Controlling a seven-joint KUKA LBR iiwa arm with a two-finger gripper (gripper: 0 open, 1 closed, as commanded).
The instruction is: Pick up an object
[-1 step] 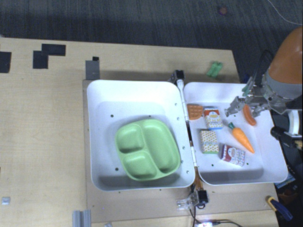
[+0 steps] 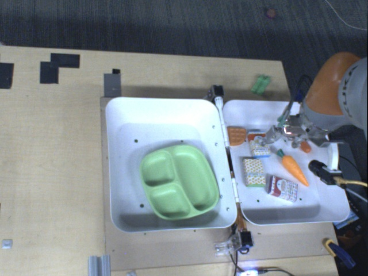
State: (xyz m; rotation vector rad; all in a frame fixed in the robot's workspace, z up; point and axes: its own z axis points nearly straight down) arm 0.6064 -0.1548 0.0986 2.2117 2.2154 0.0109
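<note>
The right bin [image 2: 322,209] holds several small items. An orange carrot [image 2: 294,169] lies near its middle, a patterned box [image 2: 253,172] to its left, and a red and white packet [image 2: 282,188] below it. A brown-orange piece [image 2: 236,134] sits at the bin's upper left, and a small blue and white item [image 2: 259,149] lies just below my gripper. My gripper [image 2: 280,133] hangs low over the bin's upper part, above and left of the carrot. A small red thing [image 2: 305,147] lies to its right. I see nothing held.
The left bin [image 2: 126,125] carries a green divided plate [image 2: 179,180]. A green object [image 2: 260,84] lies on the bench behind the right bin. A black part [image 2: 322,172] juts over the right bin's right rim. The arm's orange band [image 2: 325,91] stands over the bin's far right corner.
</note>
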